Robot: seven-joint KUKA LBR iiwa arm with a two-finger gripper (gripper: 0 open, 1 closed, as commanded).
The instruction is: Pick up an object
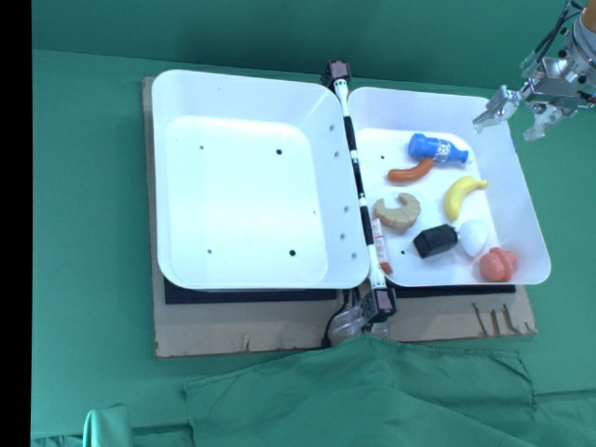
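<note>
Green cloth surrounds two white bins; the gripper point(514, 116), fingers spread and empty, hovers over the right bin's point(529, 214) far right corner, approach stage, so next it must descend onto something like the nearby blue bottle point(437, 149).

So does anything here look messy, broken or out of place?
Nothing looks spilled or broken. The toys, among them a blue bottle, a banana and a croissant, all lie inside the right bin. The end effector hangs open above that bin's far right corner, holding nothing.
</note>
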